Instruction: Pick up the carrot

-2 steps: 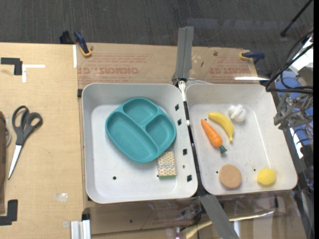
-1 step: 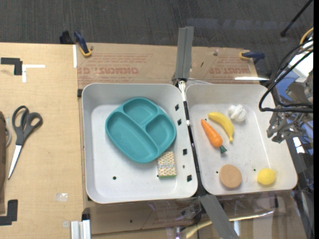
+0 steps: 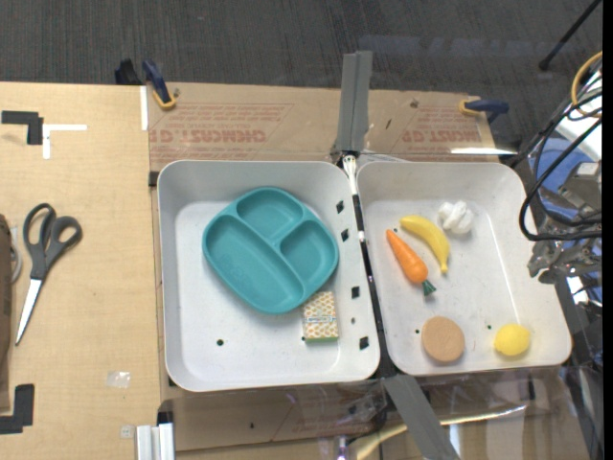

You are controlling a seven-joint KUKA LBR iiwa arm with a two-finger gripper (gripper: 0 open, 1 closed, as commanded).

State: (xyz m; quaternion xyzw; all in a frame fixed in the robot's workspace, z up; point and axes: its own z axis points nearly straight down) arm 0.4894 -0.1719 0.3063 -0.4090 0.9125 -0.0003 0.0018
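The carrot [image 3: 407, 258] lies in the right bin [image 3: 498, 175], touching the banana [image 3: 428, 240]. The gripper [image 3: 554, 257] sits at the bin's right edge. Its jaws I cannot make out.

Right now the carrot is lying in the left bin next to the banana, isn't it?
Not quite. The camera view shows the carrot lying next to the banana in the right bin, not the left one.

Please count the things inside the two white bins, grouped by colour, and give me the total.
Yellow: 2, banana and lemon
Orange: 1, carrot
White: 1, garlic bulb
Tan: 1, round cookie
Teal: 1, divided plate
Patterned yellow-green: 1, small packet
Total: 7
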